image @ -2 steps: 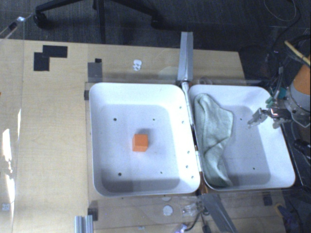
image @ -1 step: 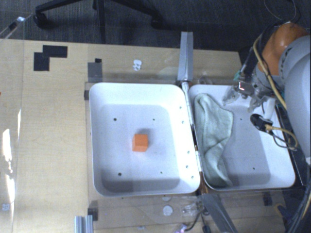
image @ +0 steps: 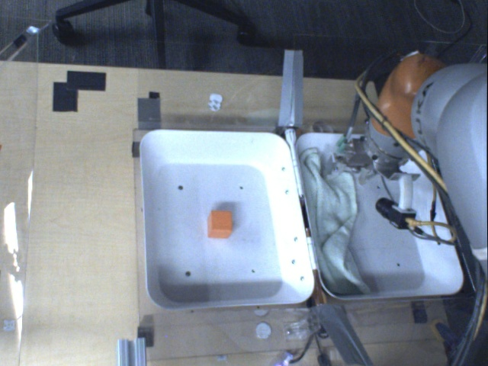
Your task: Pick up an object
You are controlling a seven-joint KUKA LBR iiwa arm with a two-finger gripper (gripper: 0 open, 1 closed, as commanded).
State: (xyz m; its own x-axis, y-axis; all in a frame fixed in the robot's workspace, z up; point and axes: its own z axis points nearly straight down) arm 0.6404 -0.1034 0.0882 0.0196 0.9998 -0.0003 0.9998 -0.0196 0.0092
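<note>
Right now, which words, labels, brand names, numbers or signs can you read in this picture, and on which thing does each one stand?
No readable text in this view.
Black patches on the bench: plain shapes, no letters.
Small white object on the bench: too small and blurred to read.
Orange block, left bin, grey cloth, right bin: no markings visible.

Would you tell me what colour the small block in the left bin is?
Orange. The block shows plainly in the camera view, lying on the white floor of the left bin.

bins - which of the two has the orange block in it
The left bin: the orange block sits near its middle. The right bin holds a crumpled pale cloth instead.
</note>
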